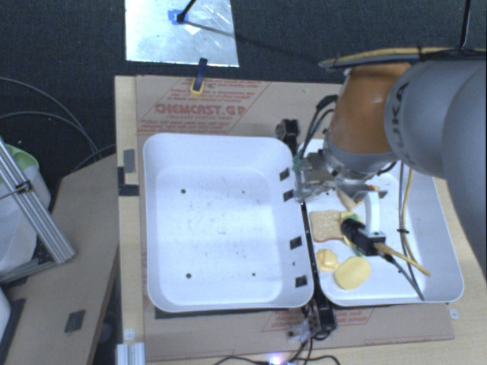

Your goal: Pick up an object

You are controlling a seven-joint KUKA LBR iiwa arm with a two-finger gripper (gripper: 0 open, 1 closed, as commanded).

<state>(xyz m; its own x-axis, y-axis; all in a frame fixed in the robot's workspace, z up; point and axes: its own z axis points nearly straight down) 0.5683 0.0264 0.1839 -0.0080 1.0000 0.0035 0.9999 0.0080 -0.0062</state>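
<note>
My gripper (308, 179) hangs low over the left part of the right bin (437, 268), close to the wall shared with the left bin. Just in front of it lies a flat tan toast-like piece (324, 224). Nearer the front of that bin sit a small yellow lump (327, 260) and a larger pale yellow rounded object (352, 273). The grey arm with its orange band (365, 116) covers the back of the right bin.
The left white bin (156, 226) stands beside the right one on a cardboard sheet (213, 106). A shiny metal plate (181, 21) lies beyond the bench. An aluminium frame (30, 211) stands at the far left.
</note>
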